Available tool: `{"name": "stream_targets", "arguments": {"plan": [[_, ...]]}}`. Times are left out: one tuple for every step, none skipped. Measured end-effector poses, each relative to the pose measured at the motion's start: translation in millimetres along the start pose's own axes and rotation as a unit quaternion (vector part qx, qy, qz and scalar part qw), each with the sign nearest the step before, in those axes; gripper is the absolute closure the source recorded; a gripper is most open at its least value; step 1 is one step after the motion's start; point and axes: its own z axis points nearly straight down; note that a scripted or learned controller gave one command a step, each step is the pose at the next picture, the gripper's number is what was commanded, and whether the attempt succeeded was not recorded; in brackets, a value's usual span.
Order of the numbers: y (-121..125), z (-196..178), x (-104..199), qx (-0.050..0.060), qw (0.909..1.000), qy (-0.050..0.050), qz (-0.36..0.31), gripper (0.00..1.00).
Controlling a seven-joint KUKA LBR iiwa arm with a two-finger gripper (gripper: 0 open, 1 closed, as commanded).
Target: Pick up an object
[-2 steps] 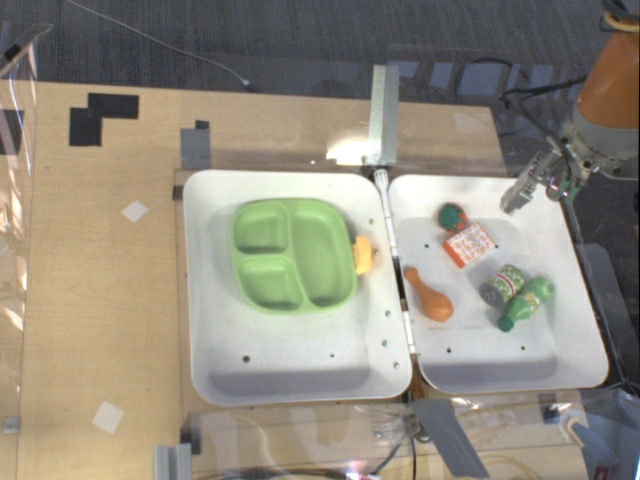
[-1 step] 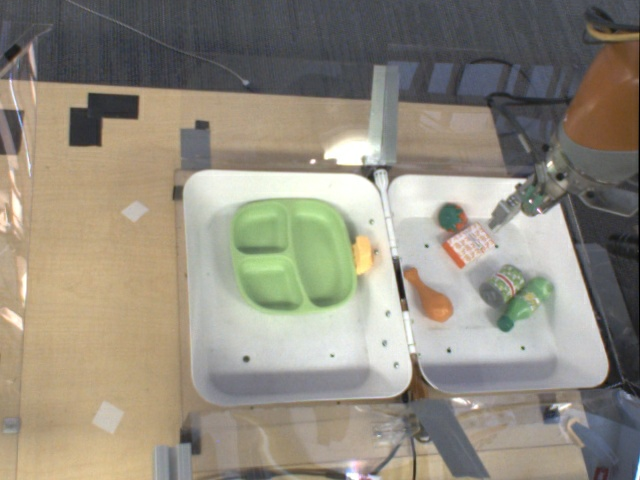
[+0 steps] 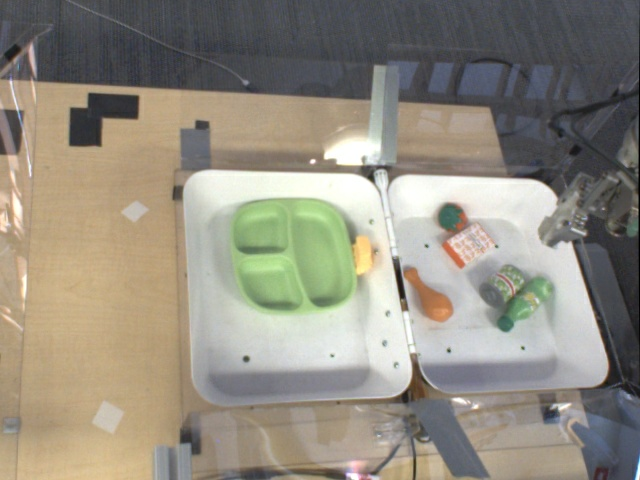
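The gripper (image 3: pixel 562 223) is seen at the right bin's (image 3: pixel 520 363) right rim; its grasp state cannot be told. Five objects are counted in that bin: a green-and-red ball (image 3: pixel 453 215), a red-and-white box (image 3: pixel 469 244), an orange drumstick (image 3: pixel 429 295), a small can (image 3: pixel 503 284) and a green bottle (image 3: pixel 527 303). In the left bin (image 3: pixel 290 368) one green divided tray (image 3: pixel 293 254) is held, a yellow piece (image 3: pixel 363 256) just beside it.
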Motion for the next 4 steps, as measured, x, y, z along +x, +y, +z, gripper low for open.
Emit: {"name": "stream_targets", "arguments": {"plan": [[-54.4, 48.6, 27.3, 0.0, 0.9877, 0.004, -0.156, 1.0], [-18.5, 93.5, 40.8, 0.001, 0.9961, 0.005, 0.088, 1.0], [38.5, 100.8, 67.6, 0.001, 0.9696, 0.005, 0.245, 1.0], [150.1, 141.1, 107.8, 0.003, 0.9282, 0.007, 0.372, 1.0]]}}
